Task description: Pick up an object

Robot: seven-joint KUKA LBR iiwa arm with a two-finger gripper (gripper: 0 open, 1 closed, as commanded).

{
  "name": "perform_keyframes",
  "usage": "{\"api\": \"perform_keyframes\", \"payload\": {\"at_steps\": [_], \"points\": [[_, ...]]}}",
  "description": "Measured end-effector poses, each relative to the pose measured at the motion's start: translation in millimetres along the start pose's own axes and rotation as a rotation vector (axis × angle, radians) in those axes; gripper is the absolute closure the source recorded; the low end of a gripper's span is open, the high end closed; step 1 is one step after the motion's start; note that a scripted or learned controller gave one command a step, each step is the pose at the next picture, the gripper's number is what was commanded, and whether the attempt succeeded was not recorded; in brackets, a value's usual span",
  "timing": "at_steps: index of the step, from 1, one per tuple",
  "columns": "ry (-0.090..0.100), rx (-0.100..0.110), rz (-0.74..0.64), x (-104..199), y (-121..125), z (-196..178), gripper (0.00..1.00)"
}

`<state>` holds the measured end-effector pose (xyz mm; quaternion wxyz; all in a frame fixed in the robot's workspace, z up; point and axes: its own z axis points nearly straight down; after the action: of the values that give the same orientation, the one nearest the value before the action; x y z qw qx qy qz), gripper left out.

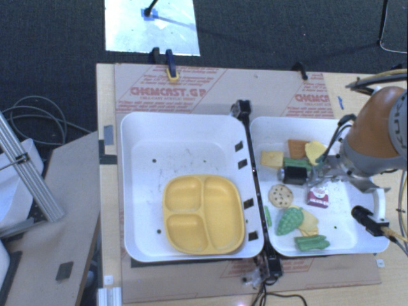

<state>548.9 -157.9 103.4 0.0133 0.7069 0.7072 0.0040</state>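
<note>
The right bin (363, 238) holds several toy foods. At its back lie a yellow cheese block (272, 159), an orange cracker (297, 148) and a pale yellow chip (315, 150). A green and black item (294, 170) lies just in front of them. Nearer the front are a spotted cookie (280, 196), a green bumpy piece (289, 220), a yellow piece (310, 220) and green beans (312, 242). My gripper (318, 181) reaches in from the right and hangs low right above a red and white packet (318, 199), beside the green and black item.
The left bin (146, 145) holds a yellow divided plate (204, 213). A black divider (250, 171) runs between the two bins. The arm's orange band (376, 129) stands over the right bin's back right corner.
</note>
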Motion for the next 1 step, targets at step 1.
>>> {"api": "perform_keyframes", "payload": {"at_steps": [1], "points": [[0.001,0.003,0.0,0.1,-1.1,1.4,0.0]]}}
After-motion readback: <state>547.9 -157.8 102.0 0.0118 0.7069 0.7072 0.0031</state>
